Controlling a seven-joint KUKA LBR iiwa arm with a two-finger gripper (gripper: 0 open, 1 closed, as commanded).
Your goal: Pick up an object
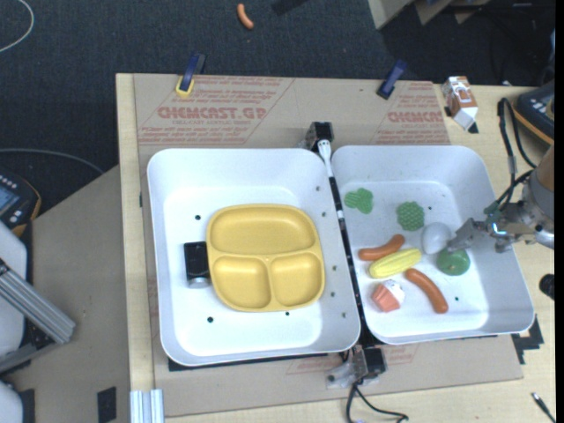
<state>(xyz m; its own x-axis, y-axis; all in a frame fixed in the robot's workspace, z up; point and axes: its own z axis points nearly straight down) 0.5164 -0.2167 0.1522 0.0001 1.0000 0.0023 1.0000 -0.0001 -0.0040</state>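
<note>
My gripper [462, 233] hangs over the right bin [502, 307]; its clench I cannot tell. The green toy [454, 263] beneath looks light, rigid, slippery; I'd pinch its edges.

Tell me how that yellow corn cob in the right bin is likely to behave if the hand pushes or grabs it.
The corn cob looks rounded and elongated, so it would probably roll sideways if nudged. Its glossy surface suggests hard toy plastic, likely stiff, light and a bit slippery. It lies close against an orange sausage, so a push may shift both.
</note>
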